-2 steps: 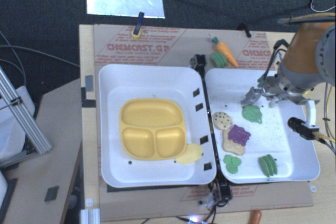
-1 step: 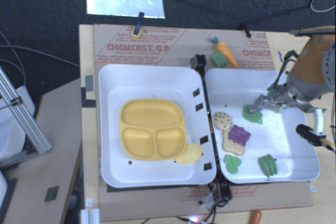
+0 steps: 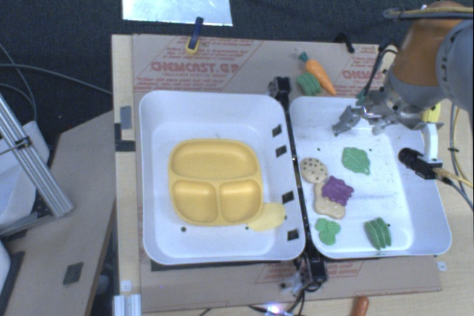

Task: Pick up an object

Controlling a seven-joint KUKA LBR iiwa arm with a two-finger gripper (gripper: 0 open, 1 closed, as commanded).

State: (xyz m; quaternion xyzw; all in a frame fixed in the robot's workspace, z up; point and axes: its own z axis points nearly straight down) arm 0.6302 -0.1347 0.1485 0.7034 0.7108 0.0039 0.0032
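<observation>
At the frame's lower right the green ridged toy (image 3: 378, 232) lies farthest from the hand (image 3: 346, 122), which hovers spread and empty over the right bin's (image 3: 433, 214) upper part, the green leaf toy (image 3: 356, 159) just below it.

A yellow divided tray (image 3: 215, 181) sits in the left bin (image 3: 159, 115). Over the far end of the right bin (image 3: 433, 222), the end effector (image 3: 346, 122) hovers above toy foods: a cookie (image 3: 313, 170), green leaf (image 3: 356, 160) and purple grapes (image 3: 338, 190). A toy carrot (image 3: 320, 73) lies on the tabletop beyond.
</observation>
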